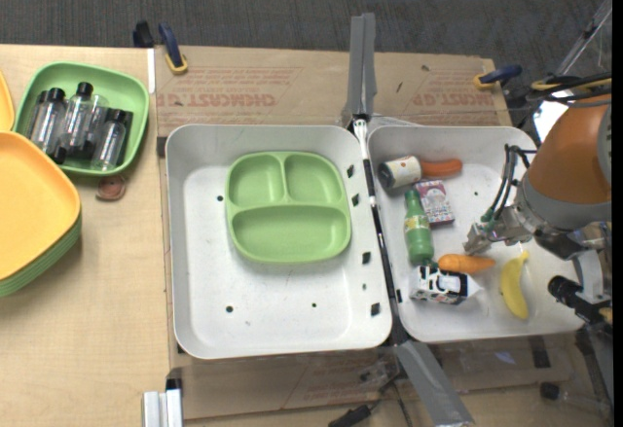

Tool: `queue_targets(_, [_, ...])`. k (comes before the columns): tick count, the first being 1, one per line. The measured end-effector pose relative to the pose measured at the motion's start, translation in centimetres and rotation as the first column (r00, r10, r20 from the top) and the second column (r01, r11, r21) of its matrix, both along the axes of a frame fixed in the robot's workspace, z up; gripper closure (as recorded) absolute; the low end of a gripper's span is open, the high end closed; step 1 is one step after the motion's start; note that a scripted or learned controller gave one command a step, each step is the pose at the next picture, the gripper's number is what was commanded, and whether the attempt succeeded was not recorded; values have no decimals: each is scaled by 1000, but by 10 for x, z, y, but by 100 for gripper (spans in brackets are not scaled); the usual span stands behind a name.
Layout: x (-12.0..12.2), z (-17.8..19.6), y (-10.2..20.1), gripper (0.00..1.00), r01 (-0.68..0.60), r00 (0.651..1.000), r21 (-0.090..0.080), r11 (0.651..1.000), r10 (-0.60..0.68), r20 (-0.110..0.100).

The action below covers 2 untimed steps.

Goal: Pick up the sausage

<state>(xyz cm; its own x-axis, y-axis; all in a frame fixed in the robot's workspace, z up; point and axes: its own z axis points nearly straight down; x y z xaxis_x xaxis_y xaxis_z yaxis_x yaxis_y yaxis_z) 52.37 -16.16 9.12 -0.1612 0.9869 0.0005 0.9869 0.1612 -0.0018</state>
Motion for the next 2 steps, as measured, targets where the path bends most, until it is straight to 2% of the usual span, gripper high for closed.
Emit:
queue_targets(1, [-47,0,39,100,125,992,0,992,-125,-1])
queue_targets(2, [-47,0,-17,100,254,967,-1,967,-254,0])
